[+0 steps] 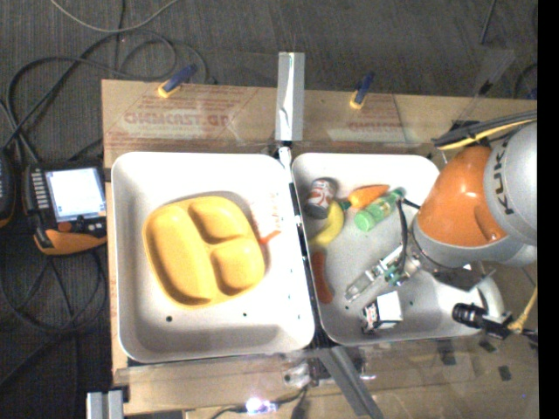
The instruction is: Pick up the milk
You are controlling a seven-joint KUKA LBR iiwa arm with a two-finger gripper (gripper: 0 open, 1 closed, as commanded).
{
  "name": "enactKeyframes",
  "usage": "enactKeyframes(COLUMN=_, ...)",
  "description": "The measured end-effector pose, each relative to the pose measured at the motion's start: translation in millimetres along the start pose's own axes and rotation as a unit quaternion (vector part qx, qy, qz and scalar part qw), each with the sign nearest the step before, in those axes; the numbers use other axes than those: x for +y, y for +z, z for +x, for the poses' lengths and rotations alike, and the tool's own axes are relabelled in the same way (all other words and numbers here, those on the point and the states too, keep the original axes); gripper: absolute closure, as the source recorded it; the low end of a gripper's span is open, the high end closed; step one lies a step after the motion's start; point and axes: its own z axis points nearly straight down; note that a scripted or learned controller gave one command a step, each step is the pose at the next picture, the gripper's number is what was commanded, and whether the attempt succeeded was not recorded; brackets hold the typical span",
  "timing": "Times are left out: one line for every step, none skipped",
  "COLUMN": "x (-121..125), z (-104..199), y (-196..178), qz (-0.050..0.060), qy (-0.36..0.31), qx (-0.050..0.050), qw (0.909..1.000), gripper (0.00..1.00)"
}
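Camera view: end effector [371,278] sits low in the right bin [419,168], fingers' state can't tell. Milk carton [384,308], small and white, lies just below it near the bin's front wall, not gripped. Banana [330,225], carrot [369,195], green bottle [377,209] and can [320,195] cluster at the bin's back; yellow tray [205,250] in the left bin [140,321].

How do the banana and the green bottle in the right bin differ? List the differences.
The banana is yellow and curved; the green bottle is green, see-through and straight. The banana lies near the bin's left wall, while the green bottle lies further right, nearer the arm. The banana runs roughly up and down the view; the green bottle lies on a slant, its cap end up to the right. Both lie flat in the right bin, beside the carrot.
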Motion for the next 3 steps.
enactKeyframes(x=-25.3, z=-29.7, y=-7.9, qz=0.001, qy=0.023, qx=0.001, qw=0.9997, gripper=0.00)
enactKeyframes(x=5.6, z=24.6, y=3.5, qz=-0.005, qy=0.040, qx=-0.007, qw=0.9992, gripper=0.00)
enactKeyframes(x=-24.5, z=-22.4, y=-31.4, qz=0.002, qy=0.006, qx=0.000, qw=1.0000, gripper=0.00)
